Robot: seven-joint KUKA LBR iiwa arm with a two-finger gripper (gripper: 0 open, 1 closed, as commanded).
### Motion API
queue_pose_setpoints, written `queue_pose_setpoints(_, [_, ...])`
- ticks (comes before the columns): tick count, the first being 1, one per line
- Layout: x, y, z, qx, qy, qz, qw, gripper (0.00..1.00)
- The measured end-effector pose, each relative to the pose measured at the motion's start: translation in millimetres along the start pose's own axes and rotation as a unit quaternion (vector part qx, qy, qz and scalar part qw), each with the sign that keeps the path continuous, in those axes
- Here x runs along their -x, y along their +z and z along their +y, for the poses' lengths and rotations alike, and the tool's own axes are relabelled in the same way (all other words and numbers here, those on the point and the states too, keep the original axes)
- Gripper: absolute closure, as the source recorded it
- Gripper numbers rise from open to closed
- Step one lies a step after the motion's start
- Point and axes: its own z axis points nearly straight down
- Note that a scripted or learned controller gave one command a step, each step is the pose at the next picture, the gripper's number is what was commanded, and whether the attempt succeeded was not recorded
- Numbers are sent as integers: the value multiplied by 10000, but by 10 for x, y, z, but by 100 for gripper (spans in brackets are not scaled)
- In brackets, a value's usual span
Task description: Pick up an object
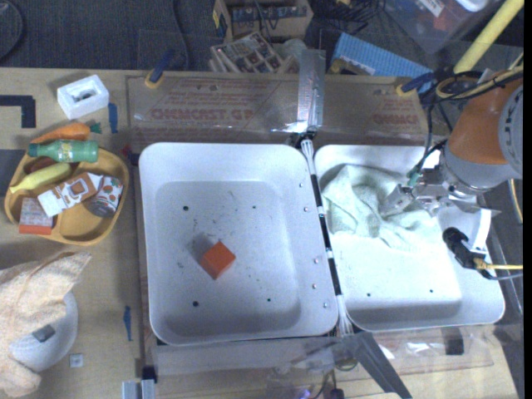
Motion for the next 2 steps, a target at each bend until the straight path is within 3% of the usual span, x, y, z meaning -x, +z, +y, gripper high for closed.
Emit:
queue_pose_setpoints(1, [-137,113,570,17,-786,-14,9969,0])
queue_pose_setpoints(2, [-370,112,658,15,-1488,-24,9889,0])
